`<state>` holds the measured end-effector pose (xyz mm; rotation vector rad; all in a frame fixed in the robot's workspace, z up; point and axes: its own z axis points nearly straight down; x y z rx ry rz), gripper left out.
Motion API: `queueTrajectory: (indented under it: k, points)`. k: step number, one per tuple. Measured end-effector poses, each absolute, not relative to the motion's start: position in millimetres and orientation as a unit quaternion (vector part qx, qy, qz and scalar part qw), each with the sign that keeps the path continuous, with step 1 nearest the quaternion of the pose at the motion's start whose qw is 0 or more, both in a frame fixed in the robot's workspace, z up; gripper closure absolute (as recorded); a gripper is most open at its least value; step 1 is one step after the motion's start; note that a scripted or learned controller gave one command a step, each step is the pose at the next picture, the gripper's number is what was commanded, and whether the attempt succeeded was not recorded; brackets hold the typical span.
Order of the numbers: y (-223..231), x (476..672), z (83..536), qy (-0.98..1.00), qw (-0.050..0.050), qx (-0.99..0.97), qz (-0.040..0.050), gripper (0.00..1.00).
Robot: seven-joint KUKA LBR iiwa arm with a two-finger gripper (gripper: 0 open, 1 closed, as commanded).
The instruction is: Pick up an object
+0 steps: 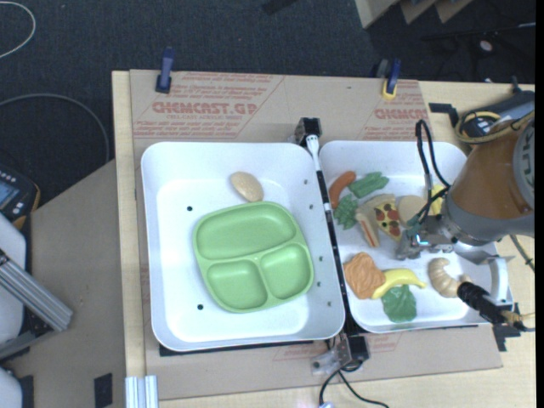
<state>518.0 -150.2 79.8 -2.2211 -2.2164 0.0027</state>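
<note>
Orange-banded arm (497, 185) lowers its gripper (414, 243) into the right bin (442, 317), probably to reach the pizza slice (387, 215) at its 11 o'clock. A banana (401, 277) lies at 6 o'clock. Whether anything is gripped, one cannot tell.

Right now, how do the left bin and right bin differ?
The left bin holds a green divided tray and one tan piece beside it; the right bin holds a crowd of small toy foods, among them a banana and a pizza slice. The gripper is down in the right bin; the left bin has no arm over it. Both are shallow, white and rounded at the corners.
</note>
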Motion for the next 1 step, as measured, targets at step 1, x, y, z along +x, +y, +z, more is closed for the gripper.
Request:
queueTrajectory:
  k: [1]
  points:
    - [-75.6,479.1,187.7,-0.708,0.000,-0.706,-0.0004,1.00]
